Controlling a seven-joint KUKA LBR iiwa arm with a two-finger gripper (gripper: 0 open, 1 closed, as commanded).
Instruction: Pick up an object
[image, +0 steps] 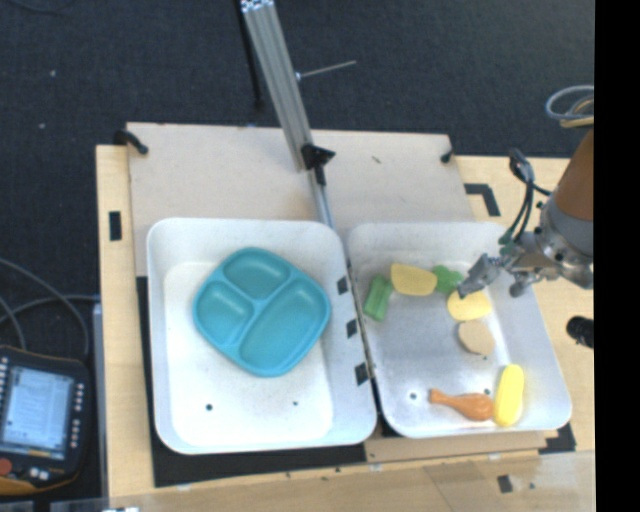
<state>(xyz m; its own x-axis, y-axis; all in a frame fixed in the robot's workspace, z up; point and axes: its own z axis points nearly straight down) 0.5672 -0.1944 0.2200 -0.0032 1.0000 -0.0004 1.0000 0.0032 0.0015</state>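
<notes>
**Gripper above toy food in the right bin**

The gripper (487, 276) hung at three o'clock over the right bin (420, 345), fingers spread narrowly, gripping nothing, just above a rounded yellow piece (469, 306). Nearby lay smooth plastic food: a green block (377, 298), yellow lemon shape (412, 280), orange drumstick (464, 404). The left bin (180, 340) held a glossy teal divided plate (262, 310).

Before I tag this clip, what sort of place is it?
Most likely a robot lab test bench, not a kitchen. Two white bins sit side by side on a wooden bench; toy food such as a yellow banana lies in the right one, and a control handset rests beside the bench.
</notes>
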